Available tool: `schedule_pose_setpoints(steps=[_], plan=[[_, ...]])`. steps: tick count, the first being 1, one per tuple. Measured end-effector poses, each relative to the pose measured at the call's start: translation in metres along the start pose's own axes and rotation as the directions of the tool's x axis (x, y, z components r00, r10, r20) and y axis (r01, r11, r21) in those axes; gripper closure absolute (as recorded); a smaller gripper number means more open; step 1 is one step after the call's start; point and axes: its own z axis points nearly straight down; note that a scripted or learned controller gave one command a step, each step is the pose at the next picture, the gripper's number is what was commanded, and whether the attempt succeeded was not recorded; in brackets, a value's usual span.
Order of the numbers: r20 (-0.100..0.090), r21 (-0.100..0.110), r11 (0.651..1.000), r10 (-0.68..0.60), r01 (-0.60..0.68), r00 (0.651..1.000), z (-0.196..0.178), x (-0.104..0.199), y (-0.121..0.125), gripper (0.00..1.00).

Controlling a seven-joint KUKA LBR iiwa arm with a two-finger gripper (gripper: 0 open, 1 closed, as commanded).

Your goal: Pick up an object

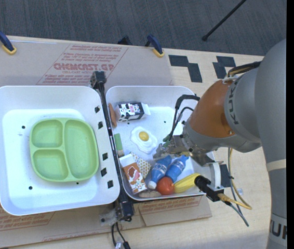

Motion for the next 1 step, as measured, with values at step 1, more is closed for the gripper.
schedule_pose_setpoints(steps=[1], plan=[[-0.001, -0.005, 1.000, 0.005, -0.005, 1.000, -0.1132, 0.0539, 0.0551, 1.00]])
